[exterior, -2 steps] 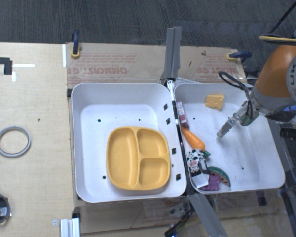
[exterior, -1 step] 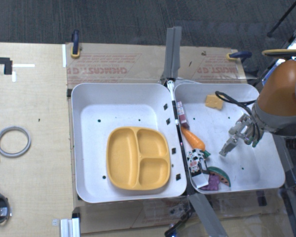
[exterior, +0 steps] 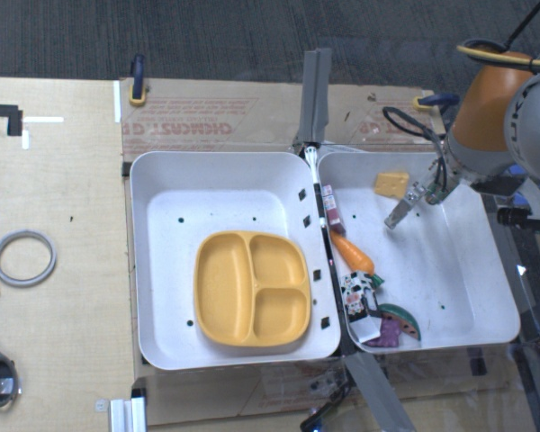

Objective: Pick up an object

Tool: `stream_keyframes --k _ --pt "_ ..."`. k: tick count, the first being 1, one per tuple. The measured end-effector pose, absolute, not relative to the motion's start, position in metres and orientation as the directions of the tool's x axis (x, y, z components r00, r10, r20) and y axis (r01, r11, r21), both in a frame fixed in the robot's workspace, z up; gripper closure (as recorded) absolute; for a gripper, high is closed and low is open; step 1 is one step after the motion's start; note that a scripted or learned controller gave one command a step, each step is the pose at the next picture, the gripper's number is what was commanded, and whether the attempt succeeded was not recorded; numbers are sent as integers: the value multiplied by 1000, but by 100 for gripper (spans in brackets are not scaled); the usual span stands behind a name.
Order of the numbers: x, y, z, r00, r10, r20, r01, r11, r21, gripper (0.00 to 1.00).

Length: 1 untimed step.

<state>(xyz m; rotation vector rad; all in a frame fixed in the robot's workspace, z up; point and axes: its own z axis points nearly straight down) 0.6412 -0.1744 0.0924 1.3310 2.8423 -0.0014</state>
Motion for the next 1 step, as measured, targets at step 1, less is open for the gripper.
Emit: stream_keyframes --k 1 --pt "652 -216 93 -284 959 -2 959 284 2 0"
